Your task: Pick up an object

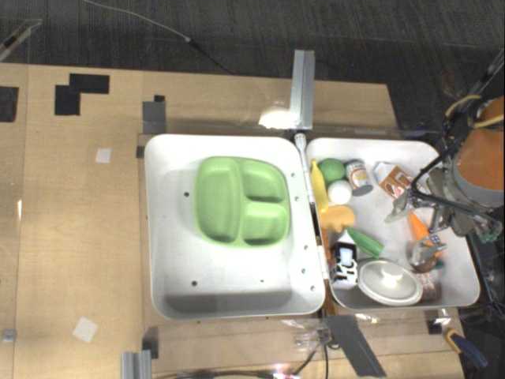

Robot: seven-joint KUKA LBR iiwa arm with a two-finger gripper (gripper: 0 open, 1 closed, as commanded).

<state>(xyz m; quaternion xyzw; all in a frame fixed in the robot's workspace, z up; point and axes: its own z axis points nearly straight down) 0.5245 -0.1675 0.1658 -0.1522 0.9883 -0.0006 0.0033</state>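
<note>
The right bin (pixel 465 294) holds several small objects. A yellow banana-shaped piece (pixel 318 184) lies along its left wall, next to a green ball (pixel 331 169), a white ball (pixel 339 192) and a small can (pixel 359 177). A brown packet (pixel 393 181) lies farther right. An orange-yellow piece (pixel 338 217), a green stick (pixel 364 242), a black-and-white toy (pixel 344 262) and a white bowl (pixel 389 282) sit toward the front. My gripper (pixel 426 234) hangs low over the bin's right side, right by an orange carrot-like piece (pixel 416 224) and a brown item (pixel 424 264).
The left bin (pixel 170 212) holds a green divided tray (pixel 241 200). A metal post (pixel 303 93) stands behind the wall where the two bins meet. The arm's orange band (pixel 483 155) and cables hang over the right bin's far right corner.
</note>
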